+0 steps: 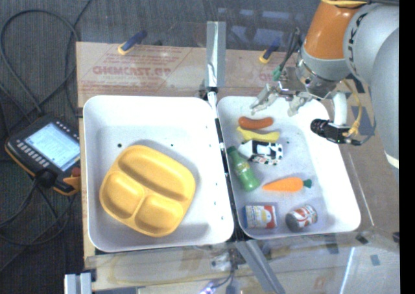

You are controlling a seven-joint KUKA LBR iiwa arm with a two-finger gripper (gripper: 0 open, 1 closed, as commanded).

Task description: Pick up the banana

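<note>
**Banana lies in the right bin, gripper spread open above the far rim**

The banana [259,135] lies flat in the right bin [337,211], in its far-left part, running roughly from 9 to 3 o'clock. Just beyond it, towards 12 o'clock, a red-orange hot dog [255,122] lies parallel and almost touching it. At the banana's 5 o'clock a small black-and-white cow toy [267,152] sits right against it.

The gripper [280,99] hangs over the bin's far rim, at about 1 o'clock from the banana and apart from it. Its two fingers [264,100] are spread wide with nothing between them. The arm [363,39], grey with an orange band, reaches in from 3 o'clock.

Elsewhere in the right bin, a green bottle [243,170] lies tilted along the left wall at the banana's 7 o'clock. A carrot [285,185] lies near the middle, its green top pointing to 3 o'clock. Along the near edge, a red-labelled pouch [260,215] sits beside a small can [301,217].

The left bin [104,114] holds a yellow divided tray [148,189], turned at a slant. At 9 o'clock of the bench, a handheld control pendant [45,151] lies on the floor with its cable looping away towards 12 o'clock.
</note>
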